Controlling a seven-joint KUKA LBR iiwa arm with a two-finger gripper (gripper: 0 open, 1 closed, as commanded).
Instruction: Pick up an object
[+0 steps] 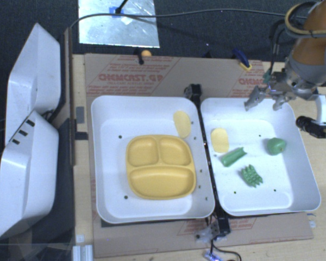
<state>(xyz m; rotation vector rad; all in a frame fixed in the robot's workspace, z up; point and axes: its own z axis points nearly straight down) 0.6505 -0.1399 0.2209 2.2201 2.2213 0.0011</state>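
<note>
In the right bin (293, 200) lie a pale yellow oval piece (220, 140), a green pickle-like stick (232, 156), a green spiky toy (251, 175) and a green rounded toy (275, 145). My gripper (265, 100) hangs over the bin's far edge, up and right of these objects. Its two grey fingers (254, 99) are spread apart with nothing between them. The left bin (106, 145) holds a yellow divided plate (161, 166) and a second pale yellow oval piece (182, 123) near its far right corner.
The two bins meet at a black clamp (194, 91) in the middle. A shiny foil sheet (118, 14) lies at the back left. White casings (27, 135) stand at the left. A black cable (206, 15) runs along the back.
</note>
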